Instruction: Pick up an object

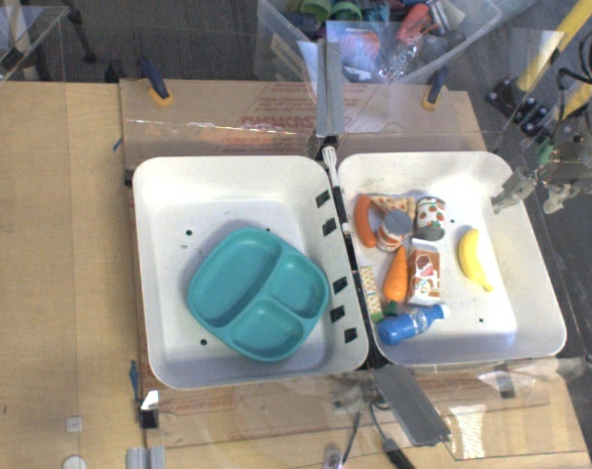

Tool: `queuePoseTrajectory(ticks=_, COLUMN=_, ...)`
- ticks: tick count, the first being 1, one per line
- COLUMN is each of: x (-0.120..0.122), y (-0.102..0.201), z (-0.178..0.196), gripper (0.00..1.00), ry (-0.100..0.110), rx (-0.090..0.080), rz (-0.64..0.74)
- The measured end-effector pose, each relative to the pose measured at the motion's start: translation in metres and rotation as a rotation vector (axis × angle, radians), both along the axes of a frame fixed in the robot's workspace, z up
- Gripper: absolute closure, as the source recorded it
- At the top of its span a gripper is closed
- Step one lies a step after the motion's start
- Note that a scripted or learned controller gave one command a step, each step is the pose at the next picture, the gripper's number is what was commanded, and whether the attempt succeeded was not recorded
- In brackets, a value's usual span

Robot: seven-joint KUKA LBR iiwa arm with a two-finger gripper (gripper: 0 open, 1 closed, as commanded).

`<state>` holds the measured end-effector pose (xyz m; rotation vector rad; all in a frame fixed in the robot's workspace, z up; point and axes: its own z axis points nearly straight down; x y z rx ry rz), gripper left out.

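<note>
Leftmost, left bin (159,262): one teal divided plate (259,293). Right bin (530,301): carrot (397,274), blue bottle (406,324), small cartons, then banana (473,257), long axis running near-to-far. Gripper (516,191) at the bin's far right rim, just beyond the banana; whether released or clenched, cannot tell.

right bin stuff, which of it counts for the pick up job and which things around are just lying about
For the job:
banana
carrot
blue bottle
small carton
right bin
gripper, at the bin's far right rim

Just lying about:
teal divided plate in the left bin
clear tub of toys behind the bench
</note>
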<state>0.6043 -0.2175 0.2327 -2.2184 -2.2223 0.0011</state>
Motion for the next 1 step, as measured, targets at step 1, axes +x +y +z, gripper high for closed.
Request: queuePoseTrajectory(ticks=1, x=0.0009, y=0.0208, z=-0.1362, gripper=0.0, ry=-0.007, rx=0.003, rz=0.071)
